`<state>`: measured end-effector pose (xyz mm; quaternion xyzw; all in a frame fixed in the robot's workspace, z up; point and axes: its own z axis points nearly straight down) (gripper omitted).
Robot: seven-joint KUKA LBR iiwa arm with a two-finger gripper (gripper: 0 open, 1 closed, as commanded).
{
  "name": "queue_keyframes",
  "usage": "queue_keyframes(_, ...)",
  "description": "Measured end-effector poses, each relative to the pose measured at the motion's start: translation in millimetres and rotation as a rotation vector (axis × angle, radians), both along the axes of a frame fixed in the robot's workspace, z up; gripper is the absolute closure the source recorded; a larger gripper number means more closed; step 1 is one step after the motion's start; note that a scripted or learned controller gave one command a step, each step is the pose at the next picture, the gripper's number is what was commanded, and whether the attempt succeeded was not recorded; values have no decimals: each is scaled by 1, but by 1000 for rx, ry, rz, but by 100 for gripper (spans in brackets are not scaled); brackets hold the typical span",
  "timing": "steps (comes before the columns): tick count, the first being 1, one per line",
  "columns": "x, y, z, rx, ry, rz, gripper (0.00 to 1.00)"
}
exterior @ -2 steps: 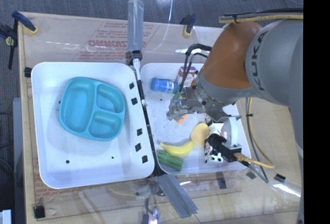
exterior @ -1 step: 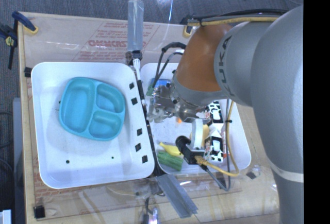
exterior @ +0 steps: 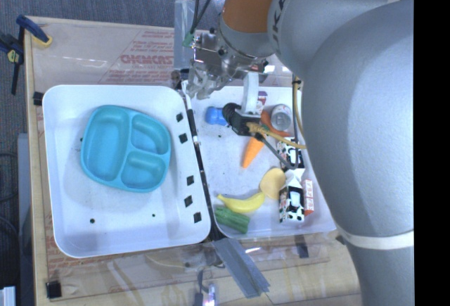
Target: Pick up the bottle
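Observation:
My gripper [exterior: 200,81] hangs over the far left corner of the right bin [exterior: 223,171], close to the divider between the two bins. Just right of it and nearer the front, a small blue thing [exterior: 214,115] lies on the bin floor, apart from the gripper. A white container with dark print [exterior: 290,155] lies by the right wall, partly hidden under the arm; I cannot tell which of these is the bottle. Nothing shows in the gripper's grasp.
The right bin also holds an orange carrot [exterior: 252,151], a can [exterior: 280,117], a yellow lemon [exterior: 273,182], a banana [exterior: 242,202], a green vegetable [exterior: 232,219] and a cow-print carton [exterior: 294,203]. In the left bin [exterior: 70,227] lies a blue divided plate [exterior: 126,148].

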<state>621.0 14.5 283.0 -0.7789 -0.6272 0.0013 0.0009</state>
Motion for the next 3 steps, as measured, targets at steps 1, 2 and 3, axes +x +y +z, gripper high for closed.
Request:
queue_keyframes(1, -72, -38, -37, 1, 2, 97, 100)
queue_keyframes(2, -137, -107, -44, 0, 1, 11, 100)
queue_keyframes(3, -110, -165, 71, 0, -4, 190, 100)
